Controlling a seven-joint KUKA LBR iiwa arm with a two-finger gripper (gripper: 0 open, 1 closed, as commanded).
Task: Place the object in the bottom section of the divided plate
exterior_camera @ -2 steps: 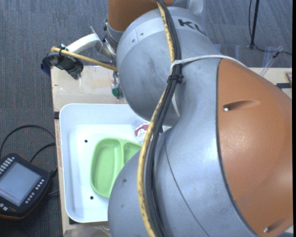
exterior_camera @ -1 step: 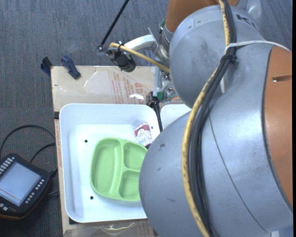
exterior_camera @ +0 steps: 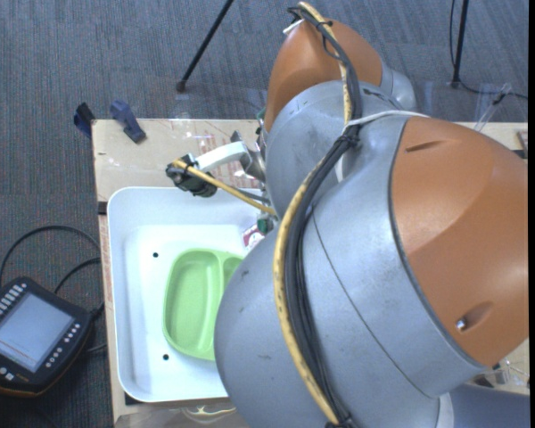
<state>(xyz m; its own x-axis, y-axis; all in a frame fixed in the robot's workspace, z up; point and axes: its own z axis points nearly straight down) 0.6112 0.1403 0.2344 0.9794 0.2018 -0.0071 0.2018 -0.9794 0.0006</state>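
**One bin visible, plate half hidden**

One arm covers most of the white bin. The green divided plate lies mid-bin, nearer the left wall. The object and the pincer's state: cannot tell. Judged step: reach or placement under way; next needs aim at the plate's bottom section. Beyond: wooden bench, grey carpet, tripod legs, pendant.

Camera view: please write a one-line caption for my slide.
Grey-and-orange arm looms over a white bin holding a green divided plate.
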